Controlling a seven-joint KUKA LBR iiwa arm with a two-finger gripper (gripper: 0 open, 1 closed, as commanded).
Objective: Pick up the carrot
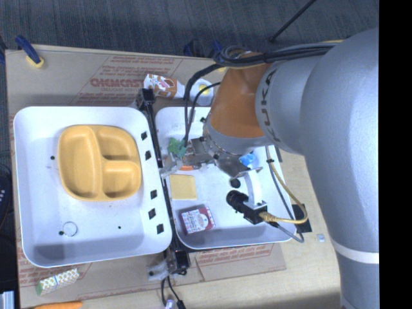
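Observation:
The carrot (186, 168) shows as a short orange stub in the right bin (222, 240), near that bin's left wall, with most of it hidden under the gripper. A green leafy piece (175, 147) lies just above it. My gripper (175, 165) hangs at the end of the grey and orange arm, low over the carrot at the bin's left side. The wrist blocks the view of where the gripper meets the carrot.
A yellow divided plate (100, 161) sits in the left bin (32, 192). The right bin also holds a yellow cheese slice (183, 187), a red packet (196, 219) and a blue item (248, 161). A small box (161, 84) stands behind the bins.

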